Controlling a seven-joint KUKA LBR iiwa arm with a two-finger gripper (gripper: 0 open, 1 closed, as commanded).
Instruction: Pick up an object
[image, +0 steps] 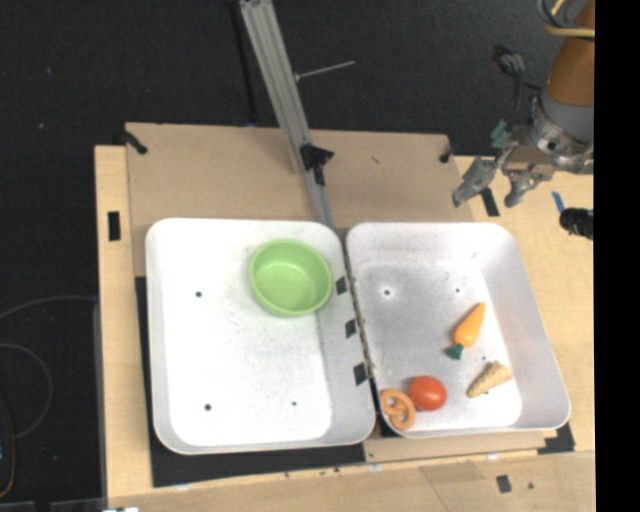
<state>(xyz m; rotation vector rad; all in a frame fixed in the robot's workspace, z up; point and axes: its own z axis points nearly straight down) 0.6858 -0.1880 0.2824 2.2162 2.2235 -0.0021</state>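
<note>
Nearest us, in the right bin (520, 270), lie a pretzel (397, 409), tomato (428, 392), carrot (468, 325) and bread wedge (489, 379); we judge nothing picked yet. Our gripper (497, 187) hangs beyond that bin's far corner, fingers spread wide, holding nothing. The green bowl (290, 277) sits in the left bin (180, 330).

Pretty clearly this was a robotics lab setup, not anyone's home. A plywood bench (200, 170) carried two white bins (170, 330) side by side, a metal camera pole (285, 95) stood behind them, and loose cables (30, 350) trailed over the dark floor.
</note>
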